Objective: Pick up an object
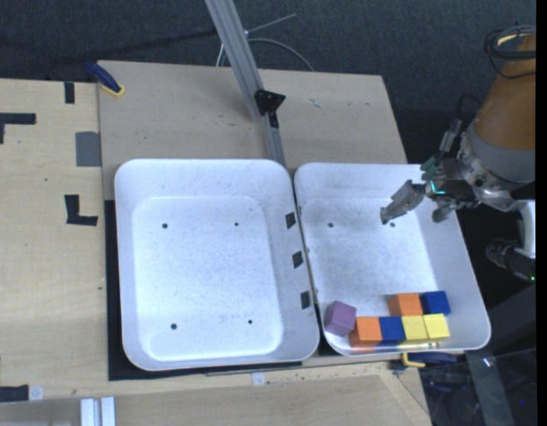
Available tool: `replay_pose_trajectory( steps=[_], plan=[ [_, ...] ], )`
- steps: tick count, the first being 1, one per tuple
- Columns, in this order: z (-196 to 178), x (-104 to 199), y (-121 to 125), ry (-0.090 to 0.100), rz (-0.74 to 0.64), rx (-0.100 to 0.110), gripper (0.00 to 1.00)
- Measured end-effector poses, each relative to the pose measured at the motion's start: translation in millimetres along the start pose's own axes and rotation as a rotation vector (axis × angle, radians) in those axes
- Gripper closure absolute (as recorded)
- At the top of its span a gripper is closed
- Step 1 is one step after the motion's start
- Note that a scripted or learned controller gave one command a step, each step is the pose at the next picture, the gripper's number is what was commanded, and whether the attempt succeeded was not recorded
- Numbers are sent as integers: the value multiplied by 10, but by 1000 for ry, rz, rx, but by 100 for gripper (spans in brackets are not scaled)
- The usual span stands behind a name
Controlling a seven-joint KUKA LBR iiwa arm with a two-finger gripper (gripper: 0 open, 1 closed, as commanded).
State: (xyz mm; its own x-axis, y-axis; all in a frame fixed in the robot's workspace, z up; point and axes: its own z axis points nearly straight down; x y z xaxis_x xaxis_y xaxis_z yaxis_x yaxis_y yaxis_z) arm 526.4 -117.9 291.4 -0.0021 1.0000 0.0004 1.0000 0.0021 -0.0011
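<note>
The robot arm [503,136] is reaching in from the right, its gripper [414,201] hanging over the upper part of the right bin [362,238]. The gripper is carrying nothing, though whether it is released or clenched cannot be told from this angle. The blocks are sitting well apart from it, clustered along the bin's near edge: a purple block [341,316] tilted at the left end, then an orange block [368,328], a blue block [392,328] and two yellow blocks [425,327] lying in a row, touching. A second orange block [404,304] and a second blue block [435,302] are resting just behind them. The left bin [202,264] is sitting beside it on the wooden surface [43,238], the two rims touching.
</note>
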Motion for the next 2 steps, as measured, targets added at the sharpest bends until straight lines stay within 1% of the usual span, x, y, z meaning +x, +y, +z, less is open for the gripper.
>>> replay_pose_trajectory(
  steps=[1,2],
  plan=[
    [821,366,-6,2,-1,9,0],
    [1058,151,-248,-1,5,4,0]
  ],
)
